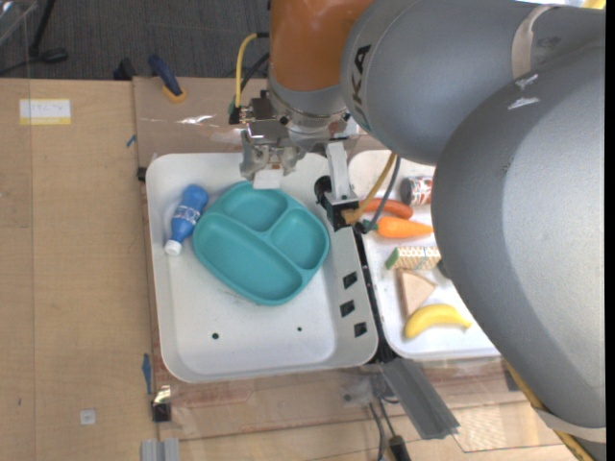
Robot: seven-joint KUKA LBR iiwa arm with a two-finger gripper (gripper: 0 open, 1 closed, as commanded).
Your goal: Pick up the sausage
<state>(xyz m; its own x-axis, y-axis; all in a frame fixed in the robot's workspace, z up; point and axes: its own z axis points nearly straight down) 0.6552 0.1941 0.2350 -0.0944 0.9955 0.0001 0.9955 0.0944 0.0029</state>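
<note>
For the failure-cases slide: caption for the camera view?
Gripper over the left bin's far edge, above teal plate; carrot and banana in right bin.

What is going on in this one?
A grey KUKA arm reaches in over two white bins. Its gripper sits at the far edge of the left bin, just above a teal divided plate, with a blue bottle lying beside the plate. The right bin holds carrots, a banana and other food items. I cannot make out a sausage.
</note>
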